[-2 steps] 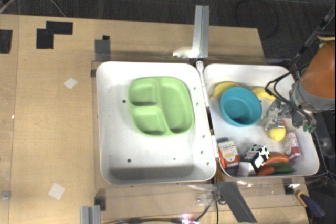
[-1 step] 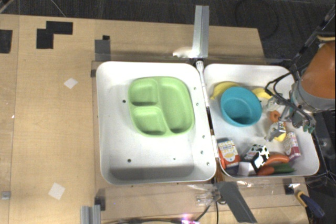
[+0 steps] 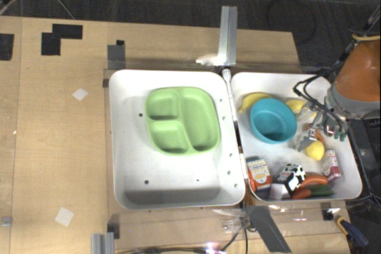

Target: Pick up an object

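Note:
The right bin holds a blue bowl with a yellow banana behind it. A second yellow piece lies at the bowl's right. A yellow lemon sits right of the bowl. Along the front lie a small orange-and-white carton, a black-and-white cow toy, an orange and green vegetable and a small red-labelled bottle. My gripper hangs low in the right bin, just above the lemon and beside the bowl's right rim. The orange wrist band is up and to its right.
The left bin carries a green divided plate. A metal post stands behind the seam between the bins. Black cables loop off the wrist over the right bin's back corner. Wooden bench lies to the left.

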You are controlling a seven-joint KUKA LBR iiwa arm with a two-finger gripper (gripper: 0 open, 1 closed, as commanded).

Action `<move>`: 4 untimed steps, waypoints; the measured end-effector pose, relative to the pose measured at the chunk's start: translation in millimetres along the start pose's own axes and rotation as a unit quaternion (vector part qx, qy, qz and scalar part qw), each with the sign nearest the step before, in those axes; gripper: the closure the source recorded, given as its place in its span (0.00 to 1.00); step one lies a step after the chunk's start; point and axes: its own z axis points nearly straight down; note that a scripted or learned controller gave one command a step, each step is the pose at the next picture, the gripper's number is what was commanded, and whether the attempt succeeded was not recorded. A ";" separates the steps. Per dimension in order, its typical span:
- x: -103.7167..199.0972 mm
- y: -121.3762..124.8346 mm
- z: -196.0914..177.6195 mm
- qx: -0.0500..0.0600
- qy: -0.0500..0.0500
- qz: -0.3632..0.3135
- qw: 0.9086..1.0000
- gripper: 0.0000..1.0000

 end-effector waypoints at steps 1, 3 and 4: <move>-5.3 2.0 -15.9 0.000 -0.009 -0.003 1.000 1.00; -15.6 169.0 -123.5 -0.002 0.002 0.115 0.993 1.00; -26.2 145.1 -106.7 0.000 0.002 0.160 0.987 1.00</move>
